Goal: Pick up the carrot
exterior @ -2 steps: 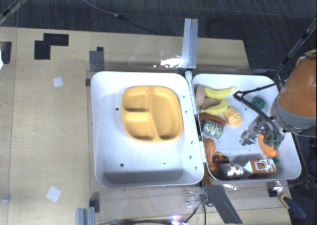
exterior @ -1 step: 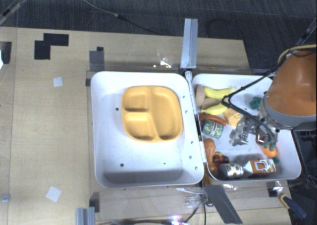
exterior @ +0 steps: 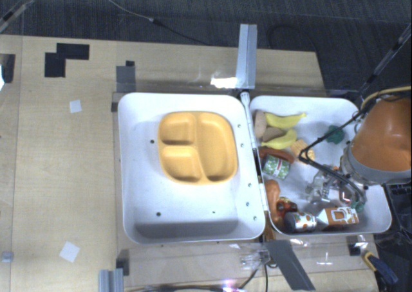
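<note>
The carrot (exterior: pixel 273 190) is a short orange piece lying along the left wall of the right bin (exterior: pixel 380 220), near its front. My gripper (exterior: pixel 326 191) hangs low over the front right part of the same bin, to the right of the carrot and apart from it. The grey arm with its orange band (exterior: pixel 385 136) comes in from the right above it. Nothing of the carrot touches the gripper.
The right bin also holds two yellow bananas (exterior: pixel 284 119), a green can (exterior: pixel 277 167), a dark brown item (exterior: pixel 284 206) just in front of the carrot, a lying bottle (exterior: pixel 323 219) and a small green piece (exterior: pixel 335 134). A yellow divided plate (exterior: pixel 196 146) sits in the left bin (exterior: pixel 138 175).
</note>
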{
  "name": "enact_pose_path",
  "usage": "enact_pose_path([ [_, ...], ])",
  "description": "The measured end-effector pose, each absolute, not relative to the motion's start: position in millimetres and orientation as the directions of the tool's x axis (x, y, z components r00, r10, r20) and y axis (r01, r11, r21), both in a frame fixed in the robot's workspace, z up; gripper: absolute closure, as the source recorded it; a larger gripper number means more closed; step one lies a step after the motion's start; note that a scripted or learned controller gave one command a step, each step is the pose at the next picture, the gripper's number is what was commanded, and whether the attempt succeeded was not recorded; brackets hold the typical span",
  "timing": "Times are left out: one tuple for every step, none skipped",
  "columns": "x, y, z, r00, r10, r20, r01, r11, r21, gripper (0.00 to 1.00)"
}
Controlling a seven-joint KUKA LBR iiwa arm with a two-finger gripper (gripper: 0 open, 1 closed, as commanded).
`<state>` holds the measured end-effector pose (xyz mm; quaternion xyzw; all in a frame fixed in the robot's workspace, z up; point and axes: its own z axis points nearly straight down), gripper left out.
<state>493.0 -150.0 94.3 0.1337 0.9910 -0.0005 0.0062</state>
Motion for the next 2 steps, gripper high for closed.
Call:
enact_pose_path([
  [494.5,-141.1,92.1,-0.979,-0.204,-0.024,-0.204,0.979,-0.012,1.00],
  [511.4,-172.9,91.2,-0.869,-0.494,-0.015,-0.494,0.869,-0.012,1.00],
])
